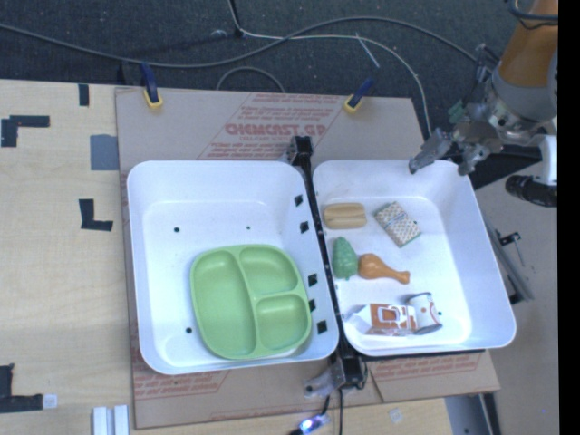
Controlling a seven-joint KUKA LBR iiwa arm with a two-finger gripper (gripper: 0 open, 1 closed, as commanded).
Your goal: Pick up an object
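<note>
Arm (pixel 530 53) cut off at upper right edge, crumpled wrapper (pixel 396 317) print too small to read

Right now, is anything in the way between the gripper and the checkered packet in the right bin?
Nothing visible. The gripper hovers at the right bin's far rim, and the checkered packet lies apart from its neighbours.

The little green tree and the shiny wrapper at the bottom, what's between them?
In the camera view, bare white bin floor lies between the green tree and the wrapper; the orange drumstick sits beside it.

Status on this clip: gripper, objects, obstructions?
Gripper above right bin's far rim, holding nothing. Bread roll, drumstick lie untouched. Path clear.
</note>
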